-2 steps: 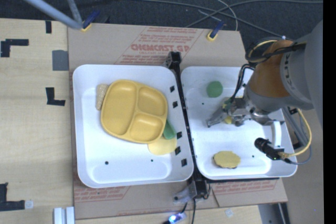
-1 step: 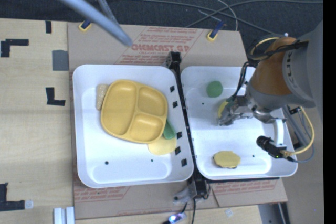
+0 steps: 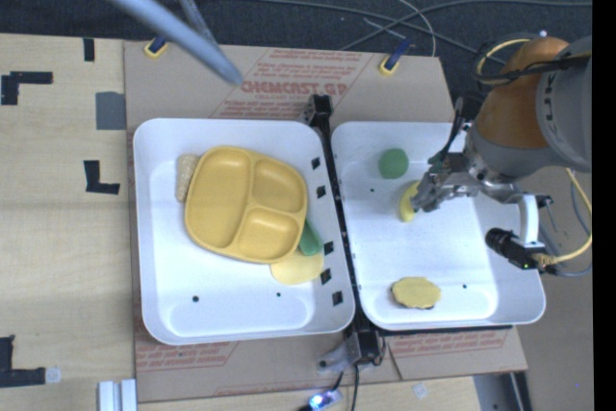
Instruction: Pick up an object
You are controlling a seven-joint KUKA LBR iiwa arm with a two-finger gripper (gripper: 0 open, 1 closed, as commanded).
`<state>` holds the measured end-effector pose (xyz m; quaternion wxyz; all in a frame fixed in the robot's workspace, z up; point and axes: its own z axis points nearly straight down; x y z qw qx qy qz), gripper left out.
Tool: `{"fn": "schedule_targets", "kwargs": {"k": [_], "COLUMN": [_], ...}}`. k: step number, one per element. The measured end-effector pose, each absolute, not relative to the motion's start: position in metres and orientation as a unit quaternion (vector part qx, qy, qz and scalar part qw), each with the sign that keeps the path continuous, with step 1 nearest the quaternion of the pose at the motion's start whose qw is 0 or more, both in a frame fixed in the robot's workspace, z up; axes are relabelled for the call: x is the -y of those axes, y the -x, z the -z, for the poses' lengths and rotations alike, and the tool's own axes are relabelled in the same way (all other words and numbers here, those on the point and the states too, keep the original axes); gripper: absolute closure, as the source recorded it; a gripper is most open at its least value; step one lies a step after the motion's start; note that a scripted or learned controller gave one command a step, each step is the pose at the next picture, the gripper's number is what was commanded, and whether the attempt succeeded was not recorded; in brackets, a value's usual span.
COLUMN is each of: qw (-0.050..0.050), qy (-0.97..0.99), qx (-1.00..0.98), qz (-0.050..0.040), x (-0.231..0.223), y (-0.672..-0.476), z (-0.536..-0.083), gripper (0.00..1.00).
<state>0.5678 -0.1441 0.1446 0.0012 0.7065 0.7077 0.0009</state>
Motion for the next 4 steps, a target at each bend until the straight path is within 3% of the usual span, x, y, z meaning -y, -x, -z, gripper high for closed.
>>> {"fn": "schedule_targets", "kwargs": {"k": [2,4], "qw": [0.002,-0.001], "qy": [-0.707,-0.705], "qx": [-0.707,-0.709], "qz": [-0.0008,0.0007], "x": [0.149,0.032], "y": [-0.576,-0.555], "z": [-0.252,-0.244], "gripper": [1.0,1.0]}}
